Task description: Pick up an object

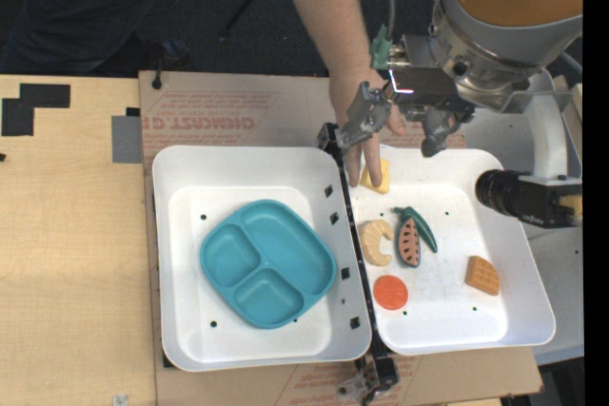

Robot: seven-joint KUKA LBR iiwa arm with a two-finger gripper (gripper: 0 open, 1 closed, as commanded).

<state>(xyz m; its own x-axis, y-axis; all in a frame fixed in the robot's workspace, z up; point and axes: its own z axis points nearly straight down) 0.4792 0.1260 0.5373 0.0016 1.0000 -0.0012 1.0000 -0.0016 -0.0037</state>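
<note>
A person's hand reaches down into the right bin at its back-left corner, touching the yellow piece and blocking that corner. The cashew, melon slice, tomato and waffle leave open floor between them. The blue tray covers most of the left bin.
</note>
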